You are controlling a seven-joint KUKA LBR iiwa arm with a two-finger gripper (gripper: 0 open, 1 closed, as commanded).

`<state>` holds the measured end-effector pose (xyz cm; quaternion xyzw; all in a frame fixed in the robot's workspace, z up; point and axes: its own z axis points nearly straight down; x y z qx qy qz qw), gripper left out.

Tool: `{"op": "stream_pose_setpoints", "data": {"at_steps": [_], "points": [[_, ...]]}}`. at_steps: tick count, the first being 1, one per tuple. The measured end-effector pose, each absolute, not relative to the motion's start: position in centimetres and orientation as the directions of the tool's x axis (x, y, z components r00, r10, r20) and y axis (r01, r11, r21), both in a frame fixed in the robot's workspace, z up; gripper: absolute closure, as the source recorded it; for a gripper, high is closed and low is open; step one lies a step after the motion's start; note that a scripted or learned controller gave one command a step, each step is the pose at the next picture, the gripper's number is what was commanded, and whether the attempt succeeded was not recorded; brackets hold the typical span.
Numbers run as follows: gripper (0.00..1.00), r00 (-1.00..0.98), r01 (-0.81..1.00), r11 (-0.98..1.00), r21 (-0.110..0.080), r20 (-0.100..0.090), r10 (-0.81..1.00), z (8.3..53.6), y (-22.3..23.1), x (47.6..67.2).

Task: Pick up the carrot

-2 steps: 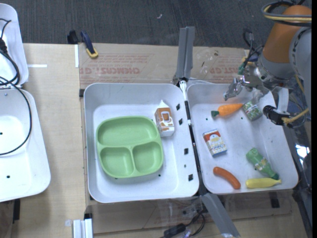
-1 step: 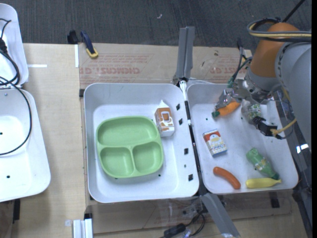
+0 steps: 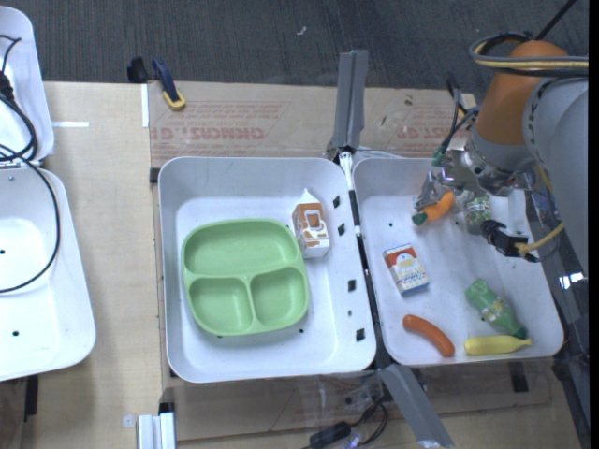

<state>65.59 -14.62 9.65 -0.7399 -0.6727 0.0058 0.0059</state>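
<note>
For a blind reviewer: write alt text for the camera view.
The grey arm's gripper is at the carrot near the back of the right bin, which also holds a small carton, a sausage, a banana and a green bottle. The left bin holds a green divided plate and a juice box.

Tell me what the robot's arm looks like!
The arm is big and grey, with a rounded orange band above its wrist. A yellowish cable loops over the orange part, and thin black cables trail beside it. At its end sits a small metal tool with little wires.
</note>
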Motion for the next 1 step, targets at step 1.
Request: {"op": "stream_pose_setpoints", "data": {"at_steps": [1], "points": [[1.0, 0.141, 0.99, -0.141, -0.002, -0.002, 0.99, 21.11, -9.35, 65.93]]}}
